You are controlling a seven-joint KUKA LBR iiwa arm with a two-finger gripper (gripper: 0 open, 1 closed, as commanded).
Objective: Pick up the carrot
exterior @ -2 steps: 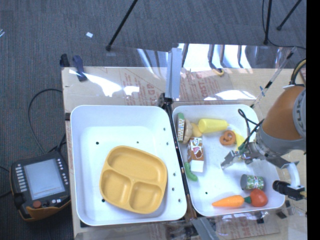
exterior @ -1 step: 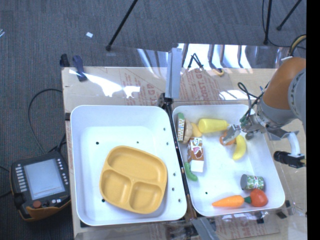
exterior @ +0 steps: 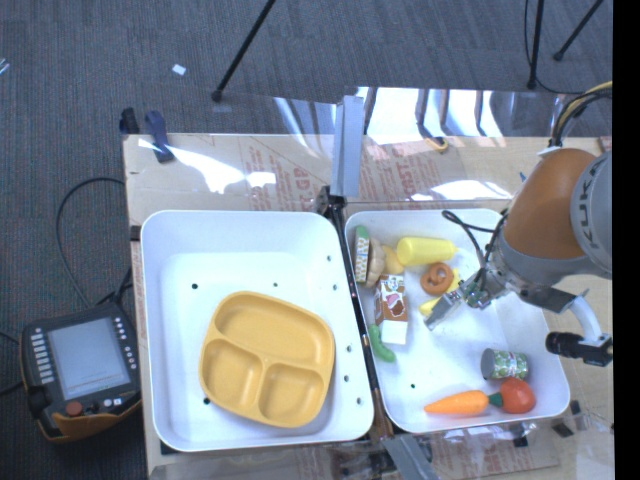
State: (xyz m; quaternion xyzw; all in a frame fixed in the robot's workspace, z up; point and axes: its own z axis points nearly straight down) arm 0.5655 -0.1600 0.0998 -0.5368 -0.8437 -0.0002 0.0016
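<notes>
The gripper (exterior: 447, 306) hangs over the middle of the right bin (exterior: 545, 353), beside a small donut (exterior: 436, 278); whether it is spread or pressed together I cannot tell. The carrot (exterior: 457, 403) lies well apart by the near rim, touching a tomato (exterior: 516, 395).

Count, as seen from above: 2 white bins, left bin (exterior: 160, 268) and right bin (exterior: 540, 338). Left holds 1 yellow divided tray (exterior: 267, 358) w/ 3 compartments. Right holds approx. 9 items: 1 carrot (exterior: 458, 403), 1 red tomato-like item (exterior: 516, 395), 1 small can (exterior: 503, 364), 1 yellow cylinder (exterior: 425, 250), 1 brown ring, doughnut-like (exterior: 436, 278), 1 carton (exterior: 392, 308), 1 green piece (exterior: 382, 349), 1 green-and-tan item (exterior: 364, 253), 1 small yellow piece (exterior: 440, 302). 1 arm w/ 1 gripper (exterior: 447, 306). 1 handheld control pendant (exterior: 82, 370) on floor.
</notes>
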